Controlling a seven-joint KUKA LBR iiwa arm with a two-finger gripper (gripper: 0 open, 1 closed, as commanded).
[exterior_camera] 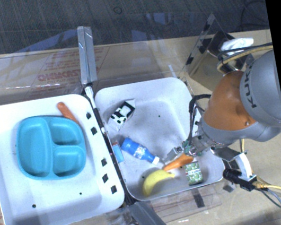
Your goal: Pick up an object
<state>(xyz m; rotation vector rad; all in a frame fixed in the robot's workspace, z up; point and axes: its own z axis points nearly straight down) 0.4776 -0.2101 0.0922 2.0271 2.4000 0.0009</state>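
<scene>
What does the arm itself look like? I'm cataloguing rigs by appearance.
The arm is a bulky rounded grey body with a wide orange band above the wrist and part of a dark maker's lettering on the grey shell. Dark cables loop beside the wrist. The gripper is a small dark and metallic assembly.

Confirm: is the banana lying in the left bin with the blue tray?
No, the banana lies in the right bin; the blue divided tray sits in the left bin.
</scene>
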